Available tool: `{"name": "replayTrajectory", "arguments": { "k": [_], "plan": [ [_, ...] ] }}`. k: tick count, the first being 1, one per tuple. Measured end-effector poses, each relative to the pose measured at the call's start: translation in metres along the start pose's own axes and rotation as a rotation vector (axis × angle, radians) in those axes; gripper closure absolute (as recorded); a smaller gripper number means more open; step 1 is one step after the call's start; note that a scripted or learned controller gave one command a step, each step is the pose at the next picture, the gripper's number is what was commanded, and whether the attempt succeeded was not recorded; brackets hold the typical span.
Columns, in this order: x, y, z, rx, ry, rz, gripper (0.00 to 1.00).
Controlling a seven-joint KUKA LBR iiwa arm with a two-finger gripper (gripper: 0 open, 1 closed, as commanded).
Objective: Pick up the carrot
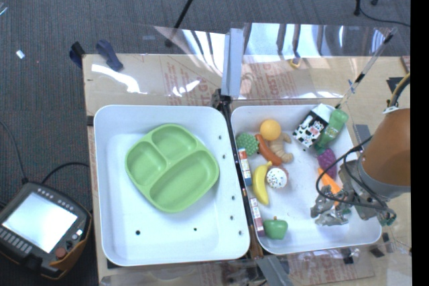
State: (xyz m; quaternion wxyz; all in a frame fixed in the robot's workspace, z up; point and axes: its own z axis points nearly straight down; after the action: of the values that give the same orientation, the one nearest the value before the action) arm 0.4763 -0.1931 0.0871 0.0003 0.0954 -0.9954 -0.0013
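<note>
A grey arm with an orange band reaches in from the right over the right bin (pixel 375 234), its metal pincer (pixel 330 213) low near the bin's lower right corner; whether the pincer is spread or pressed together cannot be told at this slant. The carrot (pixel 328 181), a small tapered orange piece, lies just above the pincer and below a purple toy (pixel 326 161), part of it hidden by the arm's cables. Elsewhere in the same shallow white bin (smooth, round-cornered plastic) sit a round orange ball (pixel 271 128), a bumpy green fruit (pixel 247 143), a reddish sausage shape (pixel 269 151), a curved yellow banana (pixel 260 187), a white speckled ball (pixel 276 177), a glossy green apple (pixel 275 228), a black-and-white spotted carton (pixel 310 129) and a green bottle (pixel 333 128) leaning beside it. The left bin (pixel 107 224) holds a pale green divided plate (pixel 172 167) with three compartments, set at a tilt. Both bins rest side by side on a brown cardboard-covered worktop (pixel 100 84), with a handheld control tablet (pixel 41 228) on the dark carpet at lower left
</note>
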Motion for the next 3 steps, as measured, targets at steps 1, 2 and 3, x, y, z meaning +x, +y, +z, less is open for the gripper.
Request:
{"name": "replayTrajectory", "arguments": {
  "k": [1, 2, 3],
  "plan": [
    [-0.002, 0.002, -0.012, -0.008, 0.008, 0.012, 1.0],
    [-0.023, -0.014, -0.115, 0.002, -0.003, 0.15, 1.0],
    [-0.009, -0.008, -0.109, -0.004, 0.005, 0.093, 1.0]
  ]
}}
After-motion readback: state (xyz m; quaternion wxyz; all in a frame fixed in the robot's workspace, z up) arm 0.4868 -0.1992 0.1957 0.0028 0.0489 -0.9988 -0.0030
